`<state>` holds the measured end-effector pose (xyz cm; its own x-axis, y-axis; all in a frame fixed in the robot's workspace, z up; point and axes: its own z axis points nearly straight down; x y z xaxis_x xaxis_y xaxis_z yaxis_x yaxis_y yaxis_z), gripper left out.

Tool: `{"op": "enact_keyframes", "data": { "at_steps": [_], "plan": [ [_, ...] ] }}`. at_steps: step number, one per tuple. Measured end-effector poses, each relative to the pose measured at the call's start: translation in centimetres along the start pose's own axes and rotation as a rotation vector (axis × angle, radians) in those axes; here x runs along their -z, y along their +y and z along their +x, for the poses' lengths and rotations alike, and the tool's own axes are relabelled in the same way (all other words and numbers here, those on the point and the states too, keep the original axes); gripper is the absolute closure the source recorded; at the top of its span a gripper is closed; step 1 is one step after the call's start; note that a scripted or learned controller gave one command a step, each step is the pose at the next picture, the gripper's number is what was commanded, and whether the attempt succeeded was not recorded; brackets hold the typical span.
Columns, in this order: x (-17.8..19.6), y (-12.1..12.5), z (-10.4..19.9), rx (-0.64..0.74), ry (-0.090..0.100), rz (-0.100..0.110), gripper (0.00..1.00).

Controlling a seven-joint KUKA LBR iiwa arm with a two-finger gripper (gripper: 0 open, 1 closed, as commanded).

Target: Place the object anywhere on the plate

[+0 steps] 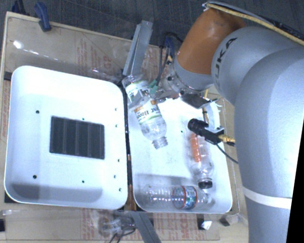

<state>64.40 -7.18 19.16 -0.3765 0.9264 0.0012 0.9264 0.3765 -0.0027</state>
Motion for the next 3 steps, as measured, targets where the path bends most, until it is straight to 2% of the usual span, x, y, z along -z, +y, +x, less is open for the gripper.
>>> {"op": "enact_keyframes", "data": {
  "at_steps": [1,2,3],
  "plan": [
    [-0.1,-5.2,8.0,0.209,0.001,0.002,1.0],
    [0.0,4.2,7.0,0.469,-0.003,-0.002,1.0],
    [0.0,-0.1,13.4,0.722,0.0,0.001,1.0]
  ]
}}
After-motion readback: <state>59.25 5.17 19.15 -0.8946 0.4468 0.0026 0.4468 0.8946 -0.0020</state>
